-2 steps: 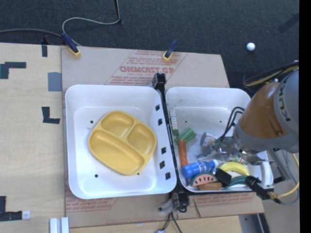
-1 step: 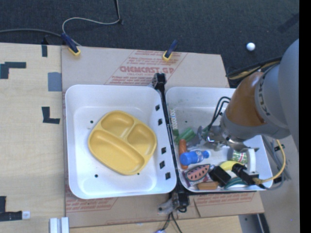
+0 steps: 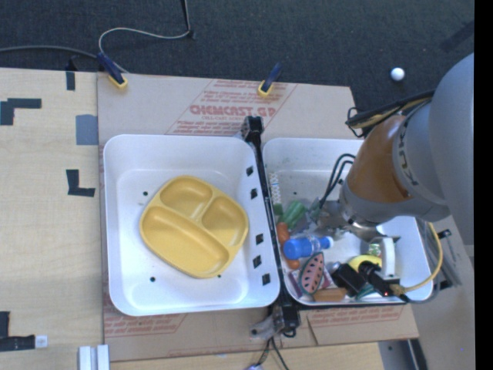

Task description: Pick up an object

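Small blue plastic bottle with white cap [image 3: 305, 247] lies in right white bin [image 3: 308, 154], long axis 9-to-3, cap toward 3. My gripper [image 3: 333, 220] at its 1 o'clock; finger state: cannot tell. Watermelon-slice toy [image 3: 312, 273] at 6, green and orange bits [image 3: 291, 216] at 11. Yellow divided plastic tray [image 3: 194, 226] in left white bin [image 3: 123, 206]. Cardboard [image 3: 231, 110] reads "CHEMCAST GP".

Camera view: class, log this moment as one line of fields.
arm: over right bin | gripper: low among toys, fingers unclear | blue bottle: beside it | yellow divided plate: left bin | pick: unconfirmed
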Tool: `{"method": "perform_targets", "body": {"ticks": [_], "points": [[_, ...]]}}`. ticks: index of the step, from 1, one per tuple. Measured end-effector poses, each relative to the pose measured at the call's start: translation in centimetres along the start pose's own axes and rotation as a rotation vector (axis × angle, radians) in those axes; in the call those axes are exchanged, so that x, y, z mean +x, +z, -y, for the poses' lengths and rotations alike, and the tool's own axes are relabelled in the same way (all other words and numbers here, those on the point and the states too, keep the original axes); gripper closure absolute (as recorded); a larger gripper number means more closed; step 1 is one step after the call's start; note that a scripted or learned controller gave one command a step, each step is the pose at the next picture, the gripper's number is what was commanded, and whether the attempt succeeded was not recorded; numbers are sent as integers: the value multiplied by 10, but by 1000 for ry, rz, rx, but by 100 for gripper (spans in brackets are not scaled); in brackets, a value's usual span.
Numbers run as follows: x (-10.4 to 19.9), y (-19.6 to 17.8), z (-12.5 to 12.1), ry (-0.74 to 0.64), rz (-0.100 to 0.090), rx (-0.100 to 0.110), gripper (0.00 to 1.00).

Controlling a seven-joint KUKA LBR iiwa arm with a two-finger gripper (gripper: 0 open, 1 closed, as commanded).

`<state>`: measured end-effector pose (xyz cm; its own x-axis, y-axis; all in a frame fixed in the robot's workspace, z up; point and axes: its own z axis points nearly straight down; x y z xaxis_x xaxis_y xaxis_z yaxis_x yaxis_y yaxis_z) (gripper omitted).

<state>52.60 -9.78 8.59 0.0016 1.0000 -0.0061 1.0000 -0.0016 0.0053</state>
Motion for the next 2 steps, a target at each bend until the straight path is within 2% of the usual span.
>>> {"method": "perform_targets", "body": {"ticks": [1,2], "points": [[-13,0,41,-1,-4,2,0],[-4,0,-24,-3,-5,2,0]]}}
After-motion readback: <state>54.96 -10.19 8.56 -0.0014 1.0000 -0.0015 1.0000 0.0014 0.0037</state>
